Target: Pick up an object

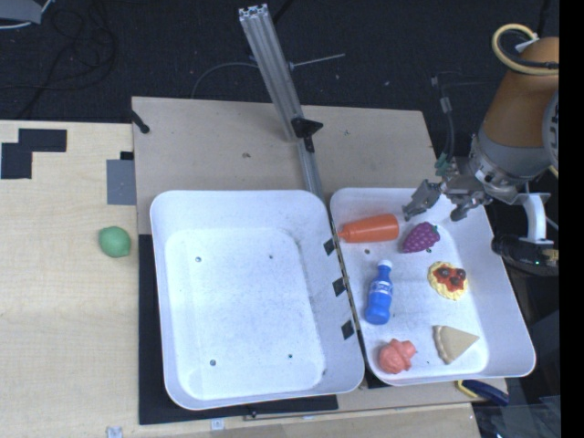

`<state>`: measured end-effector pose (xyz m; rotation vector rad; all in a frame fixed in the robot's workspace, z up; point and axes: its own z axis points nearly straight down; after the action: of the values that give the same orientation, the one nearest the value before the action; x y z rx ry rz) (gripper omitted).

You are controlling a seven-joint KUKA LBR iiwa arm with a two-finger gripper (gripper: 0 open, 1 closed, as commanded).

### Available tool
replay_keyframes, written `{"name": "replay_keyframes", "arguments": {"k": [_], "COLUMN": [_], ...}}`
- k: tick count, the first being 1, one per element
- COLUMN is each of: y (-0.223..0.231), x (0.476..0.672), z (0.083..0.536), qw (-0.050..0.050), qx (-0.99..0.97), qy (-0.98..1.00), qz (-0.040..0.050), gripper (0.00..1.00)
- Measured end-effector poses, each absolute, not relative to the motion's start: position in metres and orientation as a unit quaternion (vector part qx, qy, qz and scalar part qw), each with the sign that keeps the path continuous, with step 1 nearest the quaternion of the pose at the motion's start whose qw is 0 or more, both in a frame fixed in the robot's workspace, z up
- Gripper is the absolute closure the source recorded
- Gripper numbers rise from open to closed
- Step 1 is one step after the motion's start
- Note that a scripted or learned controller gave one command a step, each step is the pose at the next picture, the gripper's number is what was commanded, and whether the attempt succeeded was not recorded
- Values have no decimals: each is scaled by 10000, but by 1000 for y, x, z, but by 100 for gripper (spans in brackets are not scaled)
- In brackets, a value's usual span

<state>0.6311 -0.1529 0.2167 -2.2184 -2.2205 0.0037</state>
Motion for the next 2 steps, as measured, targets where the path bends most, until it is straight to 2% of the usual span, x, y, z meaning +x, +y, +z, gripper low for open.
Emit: {"name": "replay_keyframes", "arguments": {"k": [2], "y": [-159], "x": [615], "z": [113], "qw": [21], "qx": [-7071], "qy": [-7071], "qz": [16], "gripper": [0]}}
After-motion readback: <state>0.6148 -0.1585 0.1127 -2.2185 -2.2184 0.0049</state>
